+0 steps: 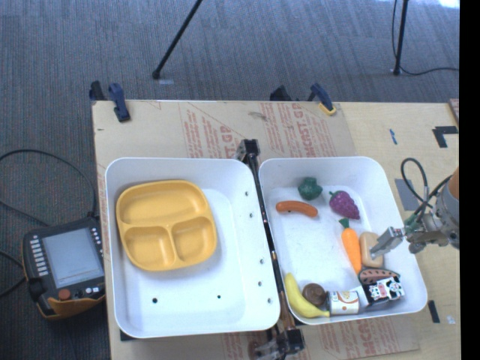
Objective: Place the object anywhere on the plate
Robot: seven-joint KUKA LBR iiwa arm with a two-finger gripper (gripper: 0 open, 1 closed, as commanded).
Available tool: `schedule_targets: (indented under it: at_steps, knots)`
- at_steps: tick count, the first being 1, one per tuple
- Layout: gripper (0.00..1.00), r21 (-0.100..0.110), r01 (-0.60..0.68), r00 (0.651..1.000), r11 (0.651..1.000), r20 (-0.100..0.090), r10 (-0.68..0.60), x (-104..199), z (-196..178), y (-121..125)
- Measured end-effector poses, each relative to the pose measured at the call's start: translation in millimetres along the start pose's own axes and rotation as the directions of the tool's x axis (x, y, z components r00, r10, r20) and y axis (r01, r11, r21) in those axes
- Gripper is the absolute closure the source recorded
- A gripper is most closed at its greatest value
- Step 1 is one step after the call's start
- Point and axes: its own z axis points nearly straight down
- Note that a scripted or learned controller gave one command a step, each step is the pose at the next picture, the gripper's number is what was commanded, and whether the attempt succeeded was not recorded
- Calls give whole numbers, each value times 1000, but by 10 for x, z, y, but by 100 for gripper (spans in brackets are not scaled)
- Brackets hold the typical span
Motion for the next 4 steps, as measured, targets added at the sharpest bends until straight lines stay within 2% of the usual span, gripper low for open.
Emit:
schedule_targets:
  at_steps: [4]
  knots:
    - [0, 0, 0, 1000, 1000, 0, 0, 0, 0, 0]
